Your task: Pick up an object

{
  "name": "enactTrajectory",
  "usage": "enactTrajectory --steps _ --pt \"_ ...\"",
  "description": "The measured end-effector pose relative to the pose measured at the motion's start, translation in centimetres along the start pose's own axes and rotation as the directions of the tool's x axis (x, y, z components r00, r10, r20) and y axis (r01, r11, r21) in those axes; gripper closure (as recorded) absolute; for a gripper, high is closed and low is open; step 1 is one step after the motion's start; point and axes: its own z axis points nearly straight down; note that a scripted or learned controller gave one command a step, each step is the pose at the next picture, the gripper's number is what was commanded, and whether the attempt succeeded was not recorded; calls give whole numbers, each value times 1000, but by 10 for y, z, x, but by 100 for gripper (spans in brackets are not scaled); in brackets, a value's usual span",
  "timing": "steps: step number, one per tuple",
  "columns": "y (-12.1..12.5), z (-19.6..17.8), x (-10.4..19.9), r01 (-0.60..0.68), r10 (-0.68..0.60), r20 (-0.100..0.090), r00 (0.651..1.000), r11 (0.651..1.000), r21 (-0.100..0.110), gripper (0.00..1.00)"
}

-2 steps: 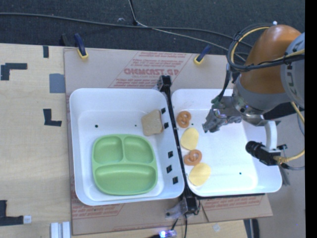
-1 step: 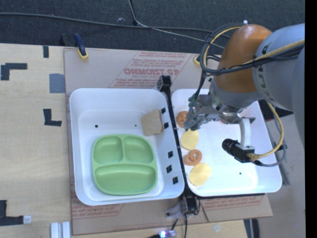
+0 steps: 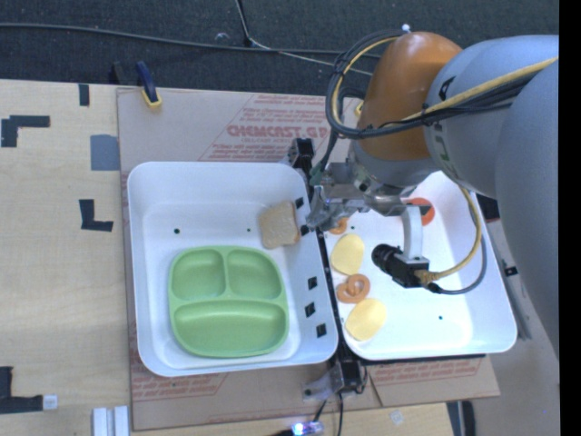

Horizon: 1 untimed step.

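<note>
From above, the pincer [image 3: 320,209] hangs over the divide between the two bins — whether it is clenched, I cannot tell. Just to its left lies a tan bread slice [image 3: 279,226] in the left bin [image 3: 150,198]; a green divided plate [image 3: 228,301] sits below-left.

Bench top under flat, even light, with dark flooring beyond.

A pale wooden bench surface [image 3: 54,271] carries black tape marks [image 3: 91,216] shaped like corners and bars, plus a grey patch [image 3: 104,152]. A brown cardboard sheet [image 3: 236,125] with red printing lies on it, pinned at its upper left corner by a blue and yellow clamp [image 3: 147,85]. Behind the bench runs dark carpet-like floor [image 3: 136,12], crossed by thin black cables [image 3: 241,12].
</note>
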Motion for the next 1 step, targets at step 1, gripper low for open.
enactTrajectory --steps 1 --pt "22 21 52 -1 1 1 1000 1000 1 100"
